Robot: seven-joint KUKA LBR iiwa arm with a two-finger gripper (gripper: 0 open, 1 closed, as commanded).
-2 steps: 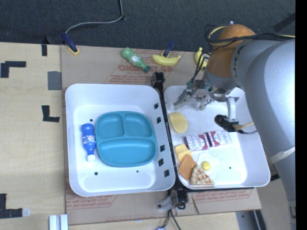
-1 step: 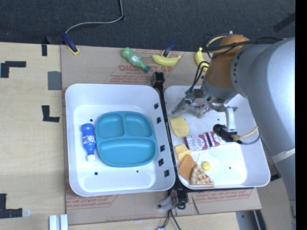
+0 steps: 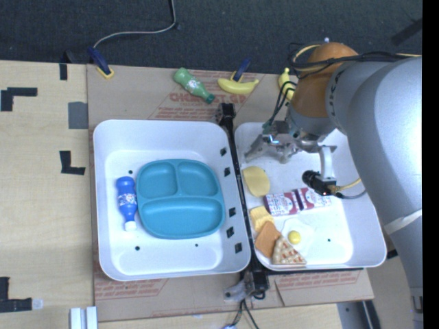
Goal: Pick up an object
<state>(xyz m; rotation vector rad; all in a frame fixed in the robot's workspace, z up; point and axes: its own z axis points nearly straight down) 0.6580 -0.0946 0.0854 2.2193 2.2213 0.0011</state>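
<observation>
Bench point(image 3: 41, 184) light wood with dark tape marks; cardboard sheet point(image 3: 137, 94) on it, two white bins, left point(image 3: 110, 142) and right point(image 3: 363, 245), side by side; green bottle point(image 3: 193, 86), banana point(image 3: 237, 85) behind bins

Grey arm point(image 3: 384, 115) over the right bin point(image 3: 363, 249) of food items; blue tray point(image 3: 181, 199) in the left bin point(image 3: 110, 142).

A single fixed camera looks down from above the bench at a slant. Both white bins sit side by side mid-frame, the left bin point(image 3: 110, 184) and the right bin point(image 3: 357, 245), seen whole. The grey arm point(image 3: 384, 122) enters from the right, large and close to the lens.
</observation>
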